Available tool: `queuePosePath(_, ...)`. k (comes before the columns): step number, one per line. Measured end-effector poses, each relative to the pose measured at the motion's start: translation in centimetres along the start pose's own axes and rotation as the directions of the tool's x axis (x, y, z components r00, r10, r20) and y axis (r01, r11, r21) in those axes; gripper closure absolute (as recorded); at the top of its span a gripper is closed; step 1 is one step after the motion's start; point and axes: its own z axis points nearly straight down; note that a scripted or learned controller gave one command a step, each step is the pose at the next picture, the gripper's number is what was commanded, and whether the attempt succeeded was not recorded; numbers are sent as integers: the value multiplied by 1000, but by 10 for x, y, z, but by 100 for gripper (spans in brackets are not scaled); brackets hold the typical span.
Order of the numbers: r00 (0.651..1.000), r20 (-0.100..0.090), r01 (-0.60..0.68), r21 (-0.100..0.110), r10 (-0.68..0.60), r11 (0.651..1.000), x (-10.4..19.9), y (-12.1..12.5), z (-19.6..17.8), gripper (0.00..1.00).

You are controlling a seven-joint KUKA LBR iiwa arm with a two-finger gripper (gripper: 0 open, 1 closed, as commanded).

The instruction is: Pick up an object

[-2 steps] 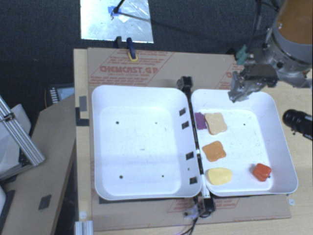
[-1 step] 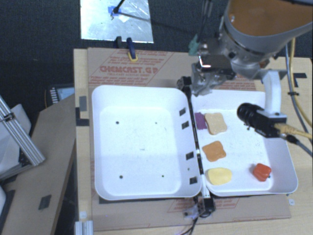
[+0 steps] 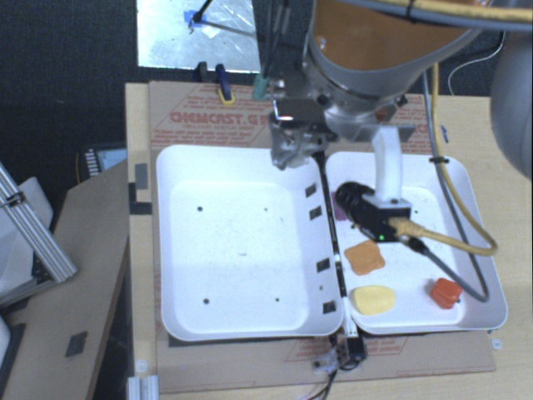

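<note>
Though three pieces lie in the right bin (image 3: 414, 308), the gripper (image 3: 293, 147) hovers over the far end of the divider (image 3: 333, 252); open or closed, I cannot tell.
Since the orange piece (image 3: 365, 257) and yellow piece (image 3: 373, 299) hug the divider and the red piece (image 3: 446, 292) sits near the outer corner, a descent may clip a wall or nudge them away; the left bin (image 3: 233, 248) offers free room.

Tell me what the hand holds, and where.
Nothing visibly held. The hand hangs by the divider; the orange piece, yellow piece and red piece lie in the bin.
</note>
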Motion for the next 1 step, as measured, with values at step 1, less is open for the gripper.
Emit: queuePosePath(1, 1000, -1, -9, -6, 9, 1000, 0, 22, -41, 100)
